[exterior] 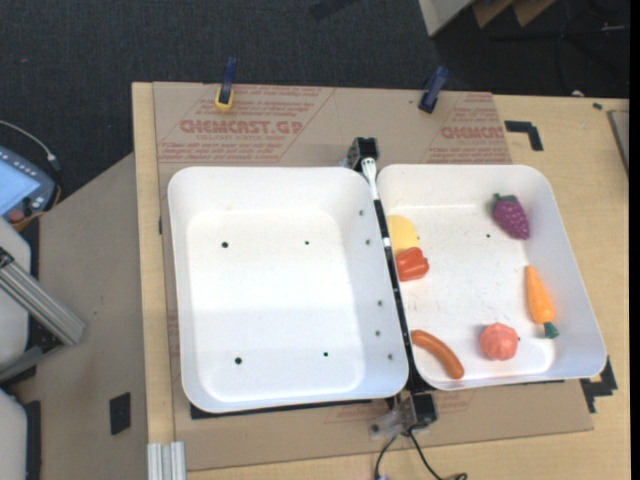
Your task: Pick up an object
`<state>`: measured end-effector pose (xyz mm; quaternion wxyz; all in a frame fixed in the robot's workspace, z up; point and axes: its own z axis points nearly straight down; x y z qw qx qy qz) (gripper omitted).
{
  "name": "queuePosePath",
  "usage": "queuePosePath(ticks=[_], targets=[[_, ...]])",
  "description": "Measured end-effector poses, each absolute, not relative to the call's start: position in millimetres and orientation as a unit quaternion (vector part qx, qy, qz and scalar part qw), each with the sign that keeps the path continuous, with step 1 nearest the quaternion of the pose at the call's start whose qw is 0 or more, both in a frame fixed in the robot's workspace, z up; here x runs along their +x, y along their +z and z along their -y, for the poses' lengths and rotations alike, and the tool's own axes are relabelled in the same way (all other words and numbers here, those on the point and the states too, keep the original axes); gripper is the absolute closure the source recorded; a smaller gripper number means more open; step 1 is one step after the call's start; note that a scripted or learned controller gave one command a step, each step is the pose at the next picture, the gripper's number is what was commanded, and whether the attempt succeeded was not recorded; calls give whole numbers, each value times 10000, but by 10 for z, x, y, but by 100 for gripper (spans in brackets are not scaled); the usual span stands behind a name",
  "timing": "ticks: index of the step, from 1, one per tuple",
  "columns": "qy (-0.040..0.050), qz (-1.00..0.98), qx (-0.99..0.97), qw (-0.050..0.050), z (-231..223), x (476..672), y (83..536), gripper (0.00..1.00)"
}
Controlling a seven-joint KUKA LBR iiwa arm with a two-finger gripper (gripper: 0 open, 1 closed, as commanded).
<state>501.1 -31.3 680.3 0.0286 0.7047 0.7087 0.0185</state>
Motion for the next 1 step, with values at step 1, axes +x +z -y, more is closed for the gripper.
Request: queuePosePath(ticks=[1], targets=[[200, -7087, 7045, 309, 311, 5016, 6911, 100]])
